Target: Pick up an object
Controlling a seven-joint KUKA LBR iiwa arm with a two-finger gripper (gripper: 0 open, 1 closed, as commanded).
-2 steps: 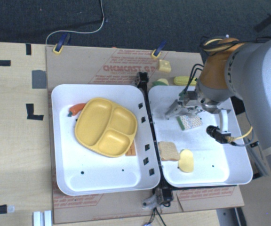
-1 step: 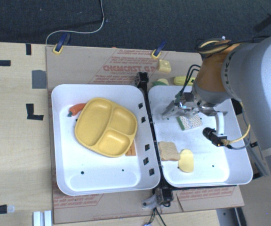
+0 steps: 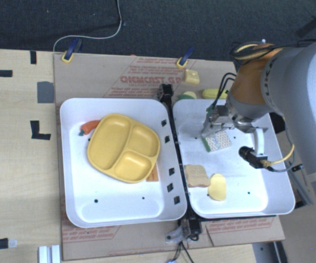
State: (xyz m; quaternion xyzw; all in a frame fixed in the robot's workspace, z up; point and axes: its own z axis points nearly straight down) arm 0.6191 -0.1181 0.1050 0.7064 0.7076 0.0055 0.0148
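Tray (image 3: 124, 147) in L bin (image 3: 73, 163); sponge (image 3: 218, 141), bread (image 3: 197, 175) in R bin (image 3: 267, 199).

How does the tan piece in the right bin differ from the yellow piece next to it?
The tan piece is squarish and flat, like a bread slice; the yellow piece is rounded and looks thicker. The tan piece is dull beige, the yellow piece pale bright yellow. The tan piece lies by the divider, the yellow piece further into the right bin. Both are similar in size, touch each other and lie free of the gripper.
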